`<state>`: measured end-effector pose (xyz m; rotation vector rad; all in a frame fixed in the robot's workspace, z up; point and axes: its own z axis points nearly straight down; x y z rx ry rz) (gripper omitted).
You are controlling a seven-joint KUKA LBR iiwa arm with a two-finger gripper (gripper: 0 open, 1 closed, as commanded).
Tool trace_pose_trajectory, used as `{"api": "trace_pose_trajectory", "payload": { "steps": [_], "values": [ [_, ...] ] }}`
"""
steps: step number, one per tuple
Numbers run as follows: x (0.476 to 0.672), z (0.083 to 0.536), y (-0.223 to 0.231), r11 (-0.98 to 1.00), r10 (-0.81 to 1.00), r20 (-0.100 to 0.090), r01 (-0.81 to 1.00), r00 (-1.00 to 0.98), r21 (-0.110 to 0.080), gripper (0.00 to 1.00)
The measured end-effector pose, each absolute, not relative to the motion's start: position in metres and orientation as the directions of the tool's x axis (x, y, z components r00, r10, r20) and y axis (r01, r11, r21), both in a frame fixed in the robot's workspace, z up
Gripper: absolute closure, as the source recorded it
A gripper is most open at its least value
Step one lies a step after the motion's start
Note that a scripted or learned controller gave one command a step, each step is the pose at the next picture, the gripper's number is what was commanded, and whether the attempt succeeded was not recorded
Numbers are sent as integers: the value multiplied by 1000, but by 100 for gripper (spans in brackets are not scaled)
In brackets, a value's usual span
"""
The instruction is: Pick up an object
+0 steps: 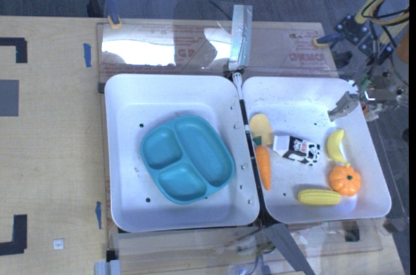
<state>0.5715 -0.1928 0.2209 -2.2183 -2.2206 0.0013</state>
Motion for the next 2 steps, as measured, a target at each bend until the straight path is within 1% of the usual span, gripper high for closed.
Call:
{"api": "trace_pose_trajectory", "payload": {
  "steps": [1, 2],
  "values": [
    [569, 98, -211, 114, 993, 8, 993, -114, 9, 0],
    [564, 89, -212, 264, 965, 11, 965, -264, 5, 0]
  ]
}}
